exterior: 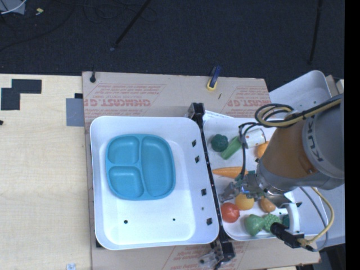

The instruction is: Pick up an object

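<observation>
I log red print on the cardboard sheet under the bins, upside down, apparently "CHEMCRST GP", twice along its far edge; partial dark lettering "KU" on the arm; nothing else legible.

The light is even and quite bright from above. The white bin looks a little overexposed, with soft shadows only. The dark floor behind loses detail. The sharpness is moderate.

A divided tray is set in the left bin; small items (several under the arm) are scattered in the right bin.
</observation>
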